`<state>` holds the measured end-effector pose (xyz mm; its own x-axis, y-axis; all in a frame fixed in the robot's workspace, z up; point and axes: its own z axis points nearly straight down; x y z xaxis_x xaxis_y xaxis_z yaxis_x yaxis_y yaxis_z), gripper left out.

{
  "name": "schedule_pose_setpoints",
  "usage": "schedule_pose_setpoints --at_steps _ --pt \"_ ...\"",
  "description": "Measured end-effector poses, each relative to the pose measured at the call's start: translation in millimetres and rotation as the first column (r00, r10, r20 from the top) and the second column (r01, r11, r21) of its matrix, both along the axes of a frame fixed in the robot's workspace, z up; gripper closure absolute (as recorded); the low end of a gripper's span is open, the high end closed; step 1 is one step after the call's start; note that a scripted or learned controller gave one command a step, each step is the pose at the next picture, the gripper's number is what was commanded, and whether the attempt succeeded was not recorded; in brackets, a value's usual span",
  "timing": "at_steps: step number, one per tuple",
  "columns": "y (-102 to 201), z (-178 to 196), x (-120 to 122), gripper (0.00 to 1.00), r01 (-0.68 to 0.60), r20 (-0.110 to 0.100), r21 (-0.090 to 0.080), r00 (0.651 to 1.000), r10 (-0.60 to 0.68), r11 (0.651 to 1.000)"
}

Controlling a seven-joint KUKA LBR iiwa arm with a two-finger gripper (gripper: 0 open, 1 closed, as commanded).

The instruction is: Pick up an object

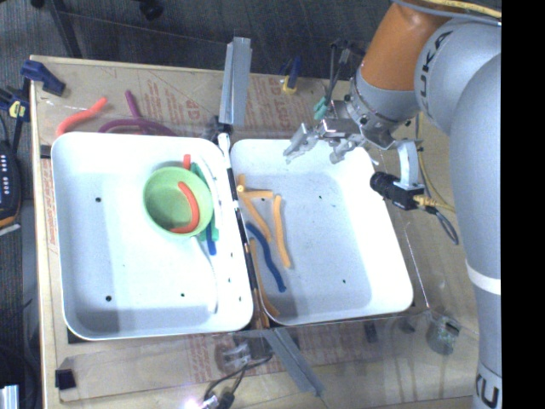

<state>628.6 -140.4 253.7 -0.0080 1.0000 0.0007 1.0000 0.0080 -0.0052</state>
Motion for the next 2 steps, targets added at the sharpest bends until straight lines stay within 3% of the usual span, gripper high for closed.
schedule_pose_setpoints --at_steps 1,2 --pt "25 -143 20 0.0 0.02 0.0 -0.001 1.0 -0.02 1.0" --pt "15 -159 -39 0.0 0.041 0.006 -0.005 0.999 -0.041 0.999"
